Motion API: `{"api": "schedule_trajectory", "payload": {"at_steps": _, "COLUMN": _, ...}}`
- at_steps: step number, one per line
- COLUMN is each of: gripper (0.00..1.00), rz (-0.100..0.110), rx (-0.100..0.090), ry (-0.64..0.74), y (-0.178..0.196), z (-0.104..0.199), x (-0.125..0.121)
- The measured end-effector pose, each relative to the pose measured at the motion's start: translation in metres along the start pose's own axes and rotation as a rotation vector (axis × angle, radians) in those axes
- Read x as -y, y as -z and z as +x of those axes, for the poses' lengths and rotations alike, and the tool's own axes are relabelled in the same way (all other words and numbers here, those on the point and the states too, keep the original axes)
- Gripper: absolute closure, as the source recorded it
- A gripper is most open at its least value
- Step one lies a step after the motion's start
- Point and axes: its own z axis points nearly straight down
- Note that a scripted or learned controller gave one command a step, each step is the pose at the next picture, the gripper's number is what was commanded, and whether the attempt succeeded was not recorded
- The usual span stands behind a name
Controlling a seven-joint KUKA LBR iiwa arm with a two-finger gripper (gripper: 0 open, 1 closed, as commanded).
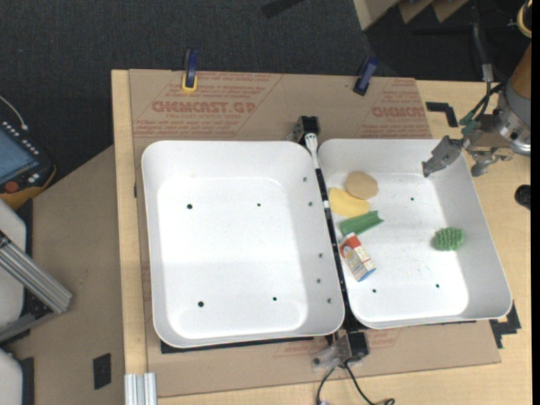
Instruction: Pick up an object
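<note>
Right bin (481, 226): objects (356, 222) left of pincer (460, 157)

A single fixed camera looks down at a slant from above the tabletop (253, 99), far enough back to take in both white bins: the left bin (160, 226) and right bin (481, 251) side by side, with dark floor beyond the far edge.

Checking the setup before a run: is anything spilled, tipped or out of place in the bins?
Nothing stands out. The tan disc, yellow piece, green piece, small box and green ball all lie inside the right bin.
</note>
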Motion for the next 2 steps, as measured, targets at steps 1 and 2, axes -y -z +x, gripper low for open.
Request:
{"api": "schedule_trajectory", "payload": {"at_steps": 1, "gripper": 0.00, "rz": -0.001, "rx": -0.003, "ry": 0.002, "y": 0.071, "z": 0.045, "x": 0.083}}
{"api": "schedule_trajectory", "payload": {"at_steps": 2, "gripper": 0.00, "rz": -0.017, "rx": 0.006, "ry": -0.002, "y": 0.202, "z": 0.025, "x": 0.119}}
